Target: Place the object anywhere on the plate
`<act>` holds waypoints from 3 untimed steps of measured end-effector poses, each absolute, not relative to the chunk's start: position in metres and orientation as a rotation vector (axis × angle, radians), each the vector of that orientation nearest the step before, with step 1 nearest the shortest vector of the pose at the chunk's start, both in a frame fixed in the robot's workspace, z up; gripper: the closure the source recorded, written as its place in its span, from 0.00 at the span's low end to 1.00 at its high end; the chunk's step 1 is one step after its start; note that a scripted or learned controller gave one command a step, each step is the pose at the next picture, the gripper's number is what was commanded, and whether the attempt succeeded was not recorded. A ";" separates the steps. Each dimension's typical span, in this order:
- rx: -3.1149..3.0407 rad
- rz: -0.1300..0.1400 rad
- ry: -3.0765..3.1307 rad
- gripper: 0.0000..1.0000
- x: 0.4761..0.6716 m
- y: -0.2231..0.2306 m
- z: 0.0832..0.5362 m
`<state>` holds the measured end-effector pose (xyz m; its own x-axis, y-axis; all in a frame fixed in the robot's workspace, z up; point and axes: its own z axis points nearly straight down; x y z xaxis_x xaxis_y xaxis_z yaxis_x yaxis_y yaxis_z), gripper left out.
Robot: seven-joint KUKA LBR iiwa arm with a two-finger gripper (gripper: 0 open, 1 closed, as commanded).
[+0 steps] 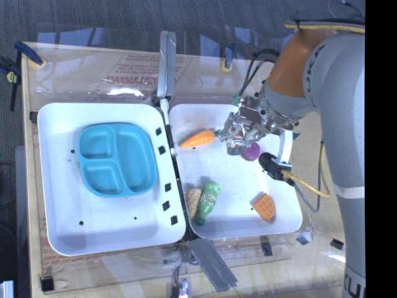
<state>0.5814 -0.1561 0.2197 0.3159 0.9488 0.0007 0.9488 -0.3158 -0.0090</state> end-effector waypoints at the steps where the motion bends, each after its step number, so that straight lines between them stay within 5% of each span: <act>1: -2.599 0.006 -1.758 1.00 0.619 -0.082 0.190; 2: -2.565 0.009 -1.803 1.00 0.616 -0.014 0.190; 3: -2.565 0.009 -1.803 0.00 0.616 -0.015 0.190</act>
